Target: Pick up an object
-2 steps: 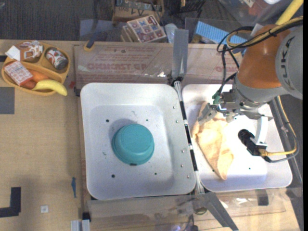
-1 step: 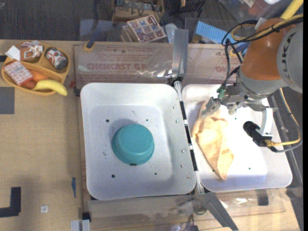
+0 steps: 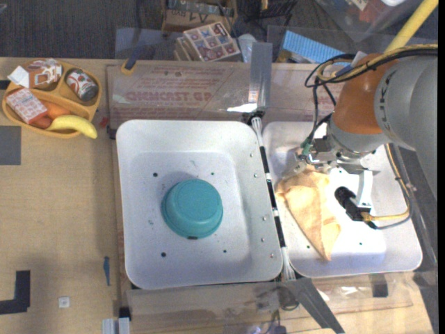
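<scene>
Gripper point(image 3: 311, 160) is low in the right bin point(image 3: 400, 252), at that bin's upper-left area, right at the top end of the tan cloth point(image 3: 313, 211). Can't tell its state: the wrist body and cables cover the tips from this angle, and it's unclear whether any cloth is actually pinched. Looks like contact with the cloth's top edge, though that's only probable given the blur there.

Cloth is a tan/yellowish triangular piece, lying flat on the right bin floor, wide end up near the gripper, narrowing to a point toward the bin's near edge. Its left edge runs just beside the divider between the bins.

Arm point(image 3: 389, 96): grey, orange band above the wrist, enters over the right bin's far-right corner. Black cable loops off the wrist; a yellow lead trails across the right bin floor to the right of the cloth. A small black part hangs off the wrist just right of the cloth (connector or bracket, hard to say).

Left bin point(image 3: 139, 158), left of the right bin: one teal bowl point(image 3: 193, 208), upside down, roughly centred, well apart from the cloth.

Far left of the left bin, on the bench: yellow tray point(image 3: 17, 113) with toy food, including a banana point(image 3: 73, 124) and cans.
</scene>
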`<state>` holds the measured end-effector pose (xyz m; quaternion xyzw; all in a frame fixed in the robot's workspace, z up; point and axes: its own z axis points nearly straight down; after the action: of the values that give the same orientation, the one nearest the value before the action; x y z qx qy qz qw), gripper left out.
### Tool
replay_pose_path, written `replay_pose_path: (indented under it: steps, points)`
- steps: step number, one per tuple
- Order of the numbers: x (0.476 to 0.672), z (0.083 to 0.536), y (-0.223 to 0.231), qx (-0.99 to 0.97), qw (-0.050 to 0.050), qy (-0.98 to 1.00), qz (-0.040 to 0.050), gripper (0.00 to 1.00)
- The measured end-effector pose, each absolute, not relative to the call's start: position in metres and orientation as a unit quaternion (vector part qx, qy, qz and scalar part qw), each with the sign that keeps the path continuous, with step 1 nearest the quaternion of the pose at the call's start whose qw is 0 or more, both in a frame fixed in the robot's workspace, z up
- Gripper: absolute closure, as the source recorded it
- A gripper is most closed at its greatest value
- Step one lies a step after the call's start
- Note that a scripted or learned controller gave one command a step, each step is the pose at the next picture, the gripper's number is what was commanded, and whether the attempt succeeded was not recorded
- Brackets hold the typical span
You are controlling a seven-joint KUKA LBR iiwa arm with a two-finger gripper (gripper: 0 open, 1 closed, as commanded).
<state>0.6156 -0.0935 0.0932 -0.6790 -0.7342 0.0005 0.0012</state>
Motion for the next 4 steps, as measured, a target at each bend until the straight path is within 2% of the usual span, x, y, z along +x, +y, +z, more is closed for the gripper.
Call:
replay_pose_path:
  steps: [1,2,3,4]
  points:
    - [0.616,0.099,-0.096,-0.68,0.003,-0.733,0.0017,1.0]
    - [0.618,0.089,-0.173,-0.67,-0.005,-0.743,-0.002,1.0]
    - [0.617,0.088,-0.173,-0.67,-0.004,-0.742,-0.0017,0.0]
    - [0.628,0.088,-0.123,-0.537,-0.003,-0.844,-0.0019,0.0]
